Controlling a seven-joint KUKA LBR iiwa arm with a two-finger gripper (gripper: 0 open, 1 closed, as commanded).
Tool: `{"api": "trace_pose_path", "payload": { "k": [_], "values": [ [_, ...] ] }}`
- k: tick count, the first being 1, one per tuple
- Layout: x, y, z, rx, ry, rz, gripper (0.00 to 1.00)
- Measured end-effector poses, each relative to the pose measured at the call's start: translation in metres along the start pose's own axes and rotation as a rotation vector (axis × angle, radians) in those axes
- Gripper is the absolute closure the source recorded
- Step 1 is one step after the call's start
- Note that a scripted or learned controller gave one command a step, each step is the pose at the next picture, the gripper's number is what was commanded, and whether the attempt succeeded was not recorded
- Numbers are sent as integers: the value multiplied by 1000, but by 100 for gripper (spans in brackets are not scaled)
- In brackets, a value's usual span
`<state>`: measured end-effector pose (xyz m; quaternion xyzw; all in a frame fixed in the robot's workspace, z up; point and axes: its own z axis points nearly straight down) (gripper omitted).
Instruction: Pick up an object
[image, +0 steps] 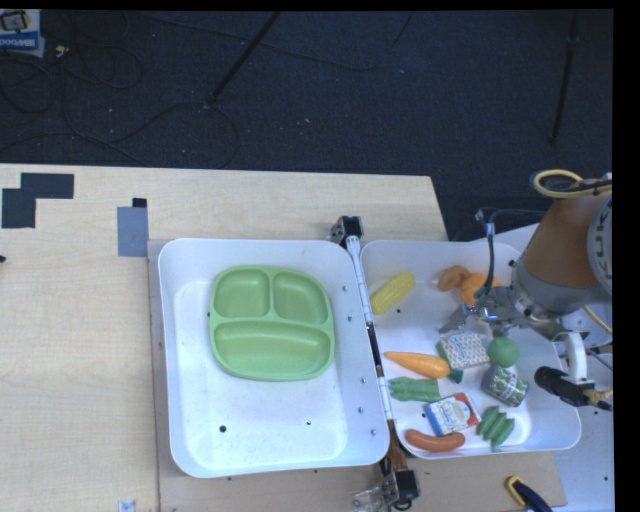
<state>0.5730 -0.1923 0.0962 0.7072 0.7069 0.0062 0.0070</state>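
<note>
- My claw (482, 312) hangs over the right bin (545, 440); I cannot tell its state.
- The checked packet (465, 350) just below looks light and squashy.
- I would pinch its sides.

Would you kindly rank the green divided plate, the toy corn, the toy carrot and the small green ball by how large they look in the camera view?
1. Green divided plate, by far the largest.
2. Toy carrot and toy corn: they look about alike, so I would not rank them.
3. Small green ball, the smallest.
</note>
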Motion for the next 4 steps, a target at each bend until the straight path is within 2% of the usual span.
{"api": "trace_pose_path", "payload": {
  "k": [1, 2, 3, 4],
  "values": [
    [8, -54, 0, 0, -2, 1, 0],
    [78, -25, 7, 17, 2, 0, 0],
    [78, -25, -3, 20, 5, 3, 100],
    [108, -57, -109, 22, 2, 0, 100]
  ]
}}
